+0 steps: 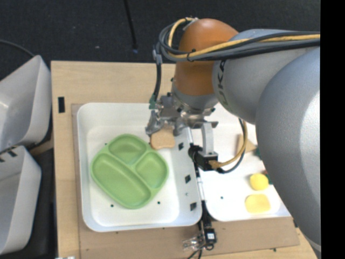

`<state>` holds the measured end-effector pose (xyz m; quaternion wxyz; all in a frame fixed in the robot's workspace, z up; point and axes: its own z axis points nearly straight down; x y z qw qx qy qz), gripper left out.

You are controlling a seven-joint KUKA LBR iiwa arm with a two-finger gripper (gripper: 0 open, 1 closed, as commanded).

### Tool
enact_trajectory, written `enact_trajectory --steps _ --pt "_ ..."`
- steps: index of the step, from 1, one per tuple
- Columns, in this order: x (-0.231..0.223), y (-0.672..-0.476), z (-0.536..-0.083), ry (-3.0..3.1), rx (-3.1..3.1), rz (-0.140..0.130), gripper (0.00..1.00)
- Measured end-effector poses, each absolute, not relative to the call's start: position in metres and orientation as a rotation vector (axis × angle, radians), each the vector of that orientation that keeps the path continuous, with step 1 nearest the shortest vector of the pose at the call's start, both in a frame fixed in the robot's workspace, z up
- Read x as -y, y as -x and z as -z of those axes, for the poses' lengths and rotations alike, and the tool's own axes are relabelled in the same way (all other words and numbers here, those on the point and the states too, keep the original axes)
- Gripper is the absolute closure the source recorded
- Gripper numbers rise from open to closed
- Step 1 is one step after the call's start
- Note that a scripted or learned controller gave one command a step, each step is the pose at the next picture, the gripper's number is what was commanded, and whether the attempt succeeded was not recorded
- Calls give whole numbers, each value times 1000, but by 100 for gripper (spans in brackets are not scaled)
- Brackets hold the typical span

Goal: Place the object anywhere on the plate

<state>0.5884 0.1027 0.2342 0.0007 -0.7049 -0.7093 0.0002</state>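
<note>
A green divided plate (129, 169) lies in the left white bin (89, 125). My gripper (163, 127) hangs over that bin's right part, just above and to the right of the plate's upper rim. A tan, bread-like object (162, 140) sits right under the fingers, partly hidden by them, beside the plate's top right edge. Whether the fingers clasp it I cannot tell.
The right bin (232, 206) holds two yellow objects (258, 182) (257, 203) near its front right. The grey arm and its orange band (202, 53) cover much of the right bin. Cables hang down along the divider between the bins. White containers stand at the far left.
</note>
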Motion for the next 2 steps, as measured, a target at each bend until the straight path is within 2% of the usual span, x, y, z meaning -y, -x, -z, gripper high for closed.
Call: enact_trajectory --steps 1,2 --pt "-149 -575 -233 2212 2228 0 100" --pt "-146 -576 -233 2218 2224 -1 0"
